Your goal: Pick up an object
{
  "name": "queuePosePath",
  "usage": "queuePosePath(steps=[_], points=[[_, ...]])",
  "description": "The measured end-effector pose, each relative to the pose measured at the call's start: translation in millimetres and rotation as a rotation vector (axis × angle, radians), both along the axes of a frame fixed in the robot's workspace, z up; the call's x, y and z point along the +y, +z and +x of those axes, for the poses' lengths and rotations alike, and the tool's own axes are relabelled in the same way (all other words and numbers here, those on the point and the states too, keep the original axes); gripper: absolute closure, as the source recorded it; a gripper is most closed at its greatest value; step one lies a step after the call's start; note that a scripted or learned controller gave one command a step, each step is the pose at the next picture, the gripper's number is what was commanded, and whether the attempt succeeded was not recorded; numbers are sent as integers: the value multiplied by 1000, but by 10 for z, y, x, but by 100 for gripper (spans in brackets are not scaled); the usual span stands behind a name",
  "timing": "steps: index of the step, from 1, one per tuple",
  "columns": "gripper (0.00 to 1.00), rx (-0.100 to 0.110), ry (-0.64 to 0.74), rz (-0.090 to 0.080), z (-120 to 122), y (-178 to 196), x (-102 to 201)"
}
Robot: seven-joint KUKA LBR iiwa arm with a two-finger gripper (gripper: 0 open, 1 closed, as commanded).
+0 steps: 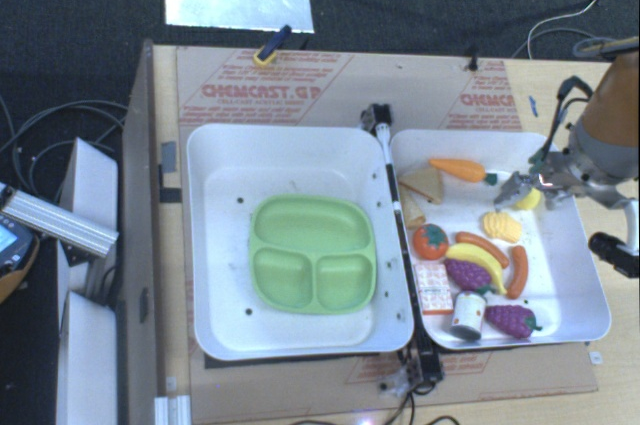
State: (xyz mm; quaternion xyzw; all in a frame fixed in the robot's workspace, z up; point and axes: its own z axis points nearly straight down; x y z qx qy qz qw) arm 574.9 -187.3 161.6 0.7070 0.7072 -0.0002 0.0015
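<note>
Toy food lies heaped in the right bin (575, 243), and any piece will serve as the object to lift. A small yellow piece (529, 200) sits at the gripper (527, 194), at about three o'clock in the bin; the tips seem to touch it, but I cannot tell whether it lies between them or just under them, nor how the jaws stand. At twelve o'clock from there, toward the bin's far wall, lies a carrot (458, 170). Toward six o'clock come a corn cob (503, 227), a banana (479, 258), a sausage (517, 271) and purple grapes (510, 319). A tomato (431, 240) rests near the divider at nine o'clock. Crowding probably explains the choice of an outlying piece with room around it. Further at nine o'clock, the left bin (215, 213) holds a green divided plate (314, 253).
</note>
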Motion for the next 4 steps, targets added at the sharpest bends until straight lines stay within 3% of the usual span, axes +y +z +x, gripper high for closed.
queuePosePath(steps=[1, 2, 3, 4], points=[[0, 1, 4, 3, 611, -481, 150], [0, 2, 9, 15, 246, -774, 133], [0, 2, 14, 31, 692, -772, -30], [0, 8, 13, 29, 244, -780, -44]])
